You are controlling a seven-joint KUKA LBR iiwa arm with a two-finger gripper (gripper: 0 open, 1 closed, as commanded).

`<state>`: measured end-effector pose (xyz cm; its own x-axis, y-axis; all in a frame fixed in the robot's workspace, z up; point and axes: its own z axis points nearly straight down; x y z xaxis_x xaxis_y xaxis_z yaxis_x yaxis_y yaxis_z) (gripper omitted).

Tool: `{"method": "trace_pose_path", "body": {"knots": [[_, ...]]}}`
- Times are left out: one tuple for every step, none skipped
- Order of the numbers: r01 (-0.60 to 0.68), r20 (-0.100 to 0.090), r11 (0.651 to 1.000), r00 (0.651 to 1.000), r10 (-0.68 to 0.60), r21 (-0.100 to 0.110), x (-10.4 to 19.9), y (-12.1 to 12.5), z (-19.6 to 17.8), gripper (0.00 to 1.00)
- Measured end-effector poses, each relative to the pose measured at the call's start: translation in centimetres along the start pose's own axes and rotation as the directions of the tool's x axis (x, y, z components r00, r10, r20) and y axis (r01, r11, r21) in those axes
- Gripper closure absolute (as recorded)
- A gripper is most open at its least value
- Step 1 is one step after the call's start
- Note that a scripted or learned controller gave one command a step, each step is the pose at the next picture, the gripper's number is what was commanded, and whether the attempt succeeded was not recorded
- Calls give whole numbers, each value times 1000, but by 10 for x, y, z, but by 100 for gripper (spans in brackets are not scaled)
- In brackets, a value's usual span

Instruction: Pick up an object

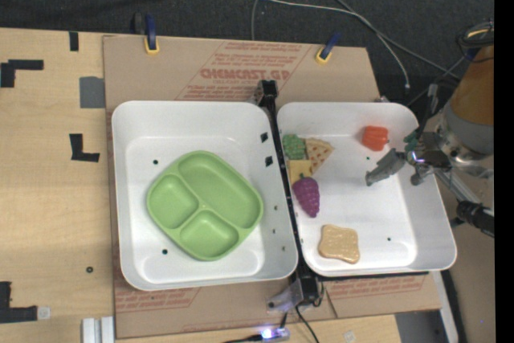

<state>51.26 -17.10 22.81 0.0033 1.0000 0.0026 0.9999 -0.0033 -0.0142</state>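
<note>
Claw poised at the right bin's edge, nothing held.

The claw (395,169) hangs open and empty over the right bin (426,249); the red toy (374,137) lies nearest, just up and left, the toast slice (339,244) farther down-left.
</note>
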Motion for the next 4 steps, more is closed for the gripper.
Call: {"method": "trace_pose_path", "body": {"knots": [[4,3,1000,1000,-4,-12,0,3,-7,0],[4,2,1000,1000,-4,-9,9,2,40,0],[3,1,1000,1000,-3,-6,7,1,105,0],[4,4,1000,1000,-4,-13,7,2,145,0]]}}
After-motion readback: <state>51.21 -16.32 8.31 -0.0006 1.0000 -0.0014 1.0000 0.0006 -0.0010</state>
